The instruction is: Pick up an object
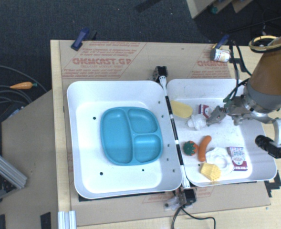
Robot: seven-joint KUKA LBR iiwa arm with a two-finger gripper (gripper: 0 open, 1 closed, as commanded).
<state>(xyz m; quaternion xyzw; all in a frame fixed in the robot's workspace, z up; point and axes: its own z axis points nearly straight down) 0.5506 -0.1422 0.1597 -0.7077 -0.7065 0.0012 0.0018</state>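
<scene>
A robot gripper (215, 117) hovers over the right bin (269, 168); whether it is open cannot be told. A white crumpled object (196, 123) lies just left of it, a sausage (204, 147) below.

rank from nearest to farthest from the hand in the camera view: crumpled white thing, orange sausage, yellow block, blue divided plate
1. Crumpled white thing, right bin, just left of the hand.
2. Orange sausage-shaped toy, right bin, below the hand.
3. Yellow block, right bin's near edge.
4. Blue divided plastic plate, left bin.
</scene>
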